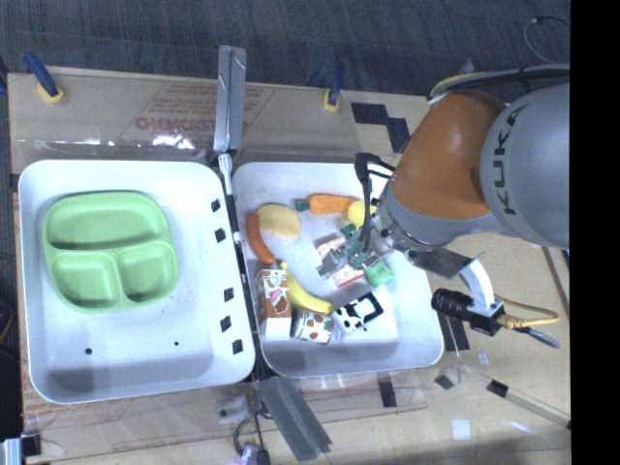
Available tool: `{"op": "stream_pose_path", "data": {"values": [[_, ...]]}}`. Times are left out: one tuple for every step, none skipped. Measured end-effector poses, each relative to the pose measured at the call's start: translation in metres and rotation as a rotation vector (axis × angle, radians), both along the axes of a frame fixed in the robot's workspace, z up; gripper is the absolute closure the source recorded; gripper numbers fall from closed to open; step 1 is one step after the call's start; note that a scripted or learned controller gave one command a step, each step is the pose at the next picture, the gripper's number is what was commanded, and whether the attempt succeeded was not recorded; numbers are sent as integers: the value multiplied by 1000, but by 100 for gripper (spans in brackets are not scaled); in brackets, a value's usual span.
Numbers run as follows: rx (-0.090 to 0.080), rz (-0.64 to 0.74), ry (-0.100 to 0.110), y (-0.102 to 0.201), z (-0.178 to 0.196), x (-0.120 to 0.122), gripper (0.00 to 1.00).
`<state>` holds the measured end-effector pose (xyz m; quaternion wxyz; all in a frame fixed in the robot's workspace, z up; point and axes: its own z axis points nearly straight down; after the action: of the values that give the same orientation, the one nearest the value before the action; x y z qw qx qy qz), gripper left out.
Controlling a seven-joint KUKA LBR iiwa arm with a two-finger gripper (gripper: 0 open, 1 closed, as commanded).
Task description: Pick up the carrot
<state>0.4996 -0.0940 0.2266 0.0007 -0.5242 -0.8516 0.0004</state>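
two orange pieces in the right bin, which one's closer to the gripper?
The carrot at the bin's far side, lying just left of the gripper. The other orange piece lies against the bin's left wall, beyond the yellow lump.

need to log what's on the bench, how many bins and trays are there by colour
white bins: 2, the left bin and the right bin
green divided tray: 1, lying in the left bin
total: 3
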Motion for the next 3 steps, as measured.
{"op": "stream_pose_path", "data": {"values": [[0, -43, 3, -14, -113, 30, 100], [1, -23, -2, -68, -134, -22, 100], [0, -22, -2, -68, -134, -23, 0]]}}
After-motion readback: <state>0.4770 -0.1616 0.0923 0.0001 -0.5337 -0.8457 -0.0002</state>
